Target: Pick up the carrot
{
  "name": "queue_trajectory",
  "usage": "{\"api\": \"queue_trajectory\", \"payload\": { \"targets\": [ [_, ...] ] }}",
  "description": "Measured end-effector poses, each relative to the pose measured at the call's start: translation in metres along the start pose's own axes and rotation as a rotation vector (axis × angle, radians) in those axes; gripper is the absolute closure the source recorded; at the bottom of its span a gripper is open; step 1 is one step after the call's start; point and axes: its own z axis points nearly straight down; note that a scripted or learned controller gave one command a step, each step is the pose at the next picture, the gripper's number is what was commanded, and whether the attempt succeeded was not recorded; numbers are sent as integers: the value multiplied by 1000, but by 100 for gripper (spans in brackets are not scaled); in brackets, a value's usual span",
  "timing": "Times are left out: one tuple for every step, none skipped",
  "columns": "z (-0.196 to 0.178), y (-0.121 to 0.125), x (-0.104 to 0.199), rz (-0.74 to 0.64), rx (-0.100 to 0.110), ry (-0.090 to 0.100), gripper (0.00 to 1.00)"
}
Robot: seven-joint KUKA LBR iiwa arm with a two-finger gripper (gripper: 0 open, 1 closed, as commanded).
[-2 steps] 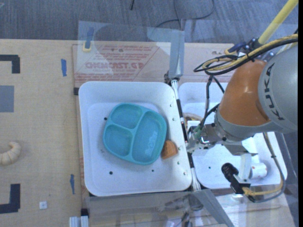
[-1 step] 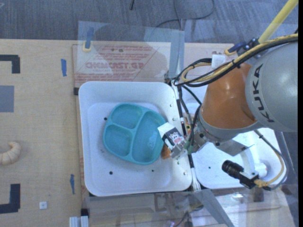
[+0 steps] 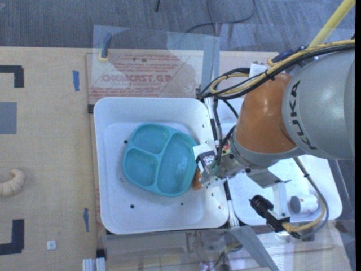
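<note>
1. Carrot [image 3: 197, 179]: just a small orange sliver shows, at the right rim of the teal plate and directly under the end effector; its full shape is hidden.
2. It lies in the left bin [image 3: 113, 208], near that bin's right wall, touching or almost touching the plate's edge.
3. End effector [image 3: 206, 168]: it sits low over the carrot, a dark block with a white tag on it. The arm's body covers its tip, so I cannot tell how it stands or whether it holds anything.
4. One teal plate [image 3: 161, 160]: smooth plastic, rounded outline, divided into three compartments by raised ridges, lying flat in the middle of the left bin.
5. Two shallow white bins with rounded corners and a matte surface. The right bin [image 3: 316, 208] is mostly covered by the arm.
6. One arm [image 3: 316, 112]: glossy grey casing, a rounded orange band above the wrist, with black and yellow cables looping along it.
7. One white cylindrical item [image 3: 302, 203] lies in the right bin beside a dark connector on a cable.
8. Bench [image 3: 45, 151]: pale wood-coloured board with black corner marks and short blue tape strips.
9. One clear plastic sheet [image 3: 146, 72] with reddish printing lies behind the left bin.
10. One pale, curved, ribbed object [image 3: 12, 183] rests on the bench at the far left, well apart from the bins.
</note>
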Motion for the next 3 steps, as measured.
{"api": "queue_trajectory", "payload": {
  "targets": [
    [-1,-26,-74,-286,-1,-1,100],
    [0,16,-51,47,-1,-1,100],
    [-1,-14,-39,-398,0,1,100]
  ]
}}
